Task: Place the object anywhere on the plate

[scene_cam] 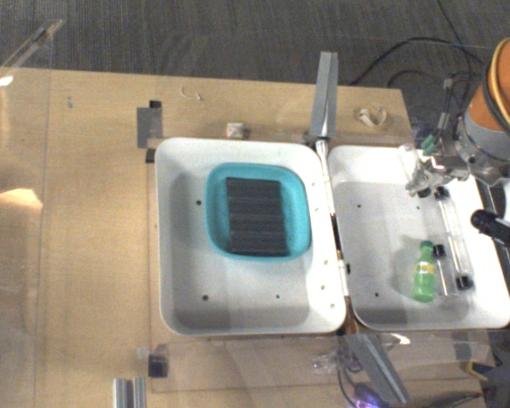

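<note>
Spreading under everything, the worktop carries two bins. The far bin, away from the hand, holds the teal plate. In the near bin the hand has its fingers apart, around nothing; the green object lies just beside it. I judge the grasp step: the hand must shift over the object and close.

Even, fairly bright overhead light fills the scene. Glare patches sit on the clear plastic sheet covering the tan wooden bench at left. Soft shadows line the white bins' inner walls. The picture is slightly soft and grainy.
</note>
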### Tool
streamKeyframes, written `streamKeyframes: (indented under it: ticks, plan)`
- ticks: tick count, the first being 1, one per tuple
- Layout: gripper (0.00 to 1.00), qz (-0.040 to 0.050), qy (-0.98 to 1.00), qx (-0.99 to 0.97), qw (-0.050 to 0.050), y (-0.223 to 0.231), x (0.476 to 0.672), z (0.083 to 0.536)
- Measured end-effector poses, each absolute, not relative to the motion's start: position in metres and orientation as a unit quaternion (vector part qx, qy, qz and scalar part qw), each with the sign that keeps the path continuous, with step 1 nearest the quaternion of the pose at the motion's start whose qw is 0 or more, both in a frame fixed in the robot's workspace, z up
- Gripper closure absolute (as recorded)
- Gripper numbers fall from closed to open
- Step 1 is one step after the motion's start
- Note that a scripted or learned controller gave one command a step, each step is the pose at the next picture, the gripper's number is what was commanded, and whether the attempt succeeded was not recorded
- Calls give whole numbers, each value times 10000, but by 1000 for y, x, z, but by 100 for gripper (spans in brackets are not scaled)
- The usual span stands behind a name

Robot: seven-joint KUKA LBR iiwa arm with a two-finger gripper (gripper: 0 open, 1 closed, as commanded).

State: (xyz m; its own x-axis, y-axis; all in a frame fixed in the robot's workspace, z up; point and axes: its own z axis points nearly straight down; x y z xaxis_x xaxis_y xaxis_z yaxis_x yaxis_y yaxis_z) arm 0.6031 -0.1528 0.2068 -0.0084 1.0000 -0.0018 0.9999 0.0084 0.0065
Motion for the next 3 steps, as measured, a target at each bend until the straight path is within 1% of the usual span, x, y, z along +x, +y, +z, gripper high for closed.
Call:
streamKeyframes:
  ticks: [1, 2, 3]
  plan:
    - [100, 18, 7531, 6579, 19, -51, 587, 197]
    - [100, 17, 8022, 5971, 22, -7, 629, 185]
    - [0, 19, 8021, 5971, 23, -7, 629, 186]
